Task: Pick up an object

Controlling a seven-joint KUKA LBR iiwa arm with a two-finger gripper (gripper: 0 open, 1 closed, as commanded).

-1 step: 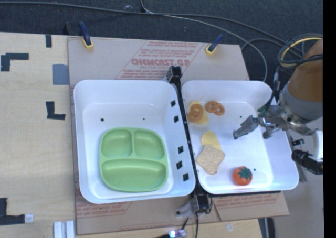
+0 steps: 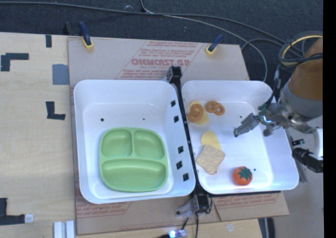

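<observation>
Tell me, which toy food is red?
The round red toy tomato with a green top, near the front of the right white bin. The pretzel, cracker and other pieces are tan, orange or yellow.

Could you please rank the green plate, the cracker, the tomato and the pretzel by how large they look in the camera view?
1. Green plate, by far the largest.
2. Cracker.
3. Tomato and pretzel look about alike; I would not rank them.

Robot lab: taped bench (image 2: 31,127), clamped cardboard (image 2: 157,58), loose cables (image 2: 142,1), two white bins (image 2: 84,127).
</observation>
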